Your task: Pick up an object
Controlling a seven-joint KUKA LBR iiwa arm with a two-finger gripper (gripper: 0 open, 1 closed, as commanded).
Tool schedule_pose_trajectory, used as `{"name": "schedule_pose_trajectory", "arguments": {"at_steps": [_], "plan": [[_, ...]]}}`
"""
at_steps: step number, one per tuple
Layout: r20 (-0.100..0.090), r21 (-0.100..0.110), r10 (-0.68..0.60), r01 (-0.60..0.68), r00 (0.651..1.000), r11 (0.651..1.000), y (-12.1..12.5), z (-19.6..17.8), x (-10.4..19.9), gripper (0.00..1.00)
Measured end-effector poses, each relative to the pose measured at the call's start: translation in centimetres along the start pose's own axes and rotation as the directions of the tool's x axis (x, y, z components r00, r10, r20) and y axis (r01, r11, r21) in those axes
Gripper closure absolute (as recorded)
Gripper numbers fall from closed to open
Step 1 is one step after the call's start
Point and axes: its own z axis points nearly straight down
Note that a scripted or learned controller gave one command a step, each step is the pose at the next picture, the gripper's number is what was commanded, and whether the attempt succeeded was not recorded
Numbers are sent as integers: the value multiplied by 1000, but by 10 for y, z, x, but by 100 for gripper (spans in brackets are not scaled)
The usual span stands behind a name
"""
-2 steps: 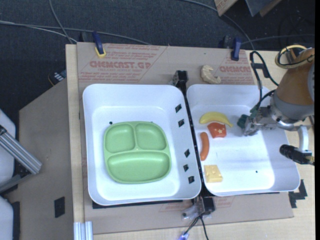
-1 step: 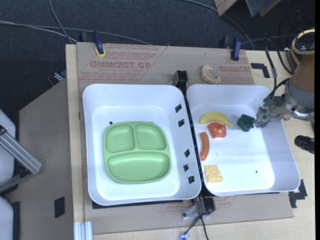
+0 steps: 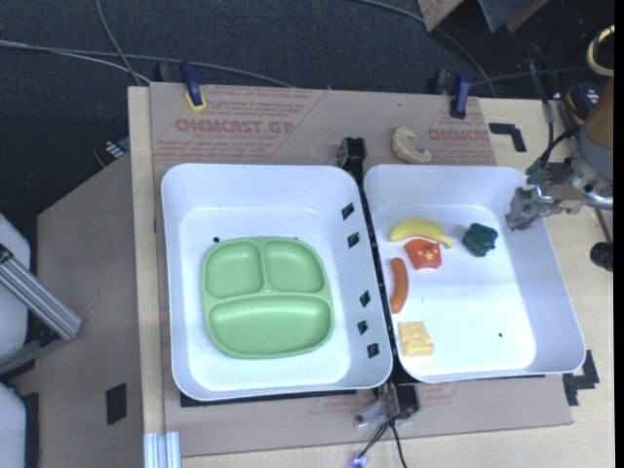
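In the right bin (image 3: 526,310) lie a yellow banana (image 3: 421,229), a red tomato-like piece (image 3: 423,253), an orange-red sausage (image 3: 398,284), a yellow cheese block (image 3: 416,338) and a dark green piece (image 3: 479,239). My gripper (image 3: 527,209) hangs over the bin's far right corner, to the right of the green piece and apart from it. Nothing shows between its fingers.
The left bin (image 3: 185,252) holds a green divided plate (image 3: 267,295). A beige lump (image 3: 409,144) lies on the cardboard behind the bins. Blue clamps (image 3: 193,88) grip the board's far edge. Cables cross the dark floor behind.
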Motion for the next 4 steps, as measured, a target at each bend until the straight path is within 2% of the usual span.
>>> {"name": "schedule_pose_trajectory", "arguments": {"at_steps": [1,2,3,4], "plan": [[-1,2,0,0,1000,1000,1,-22,0,100],[-3,2,-5,5,1000,1000,19,-23,54,100],[-4,3,-6,6,1000,1000,25,-28,117,100],[-4,9,-4,4,1000,1000,31,-15,172,100]]}}
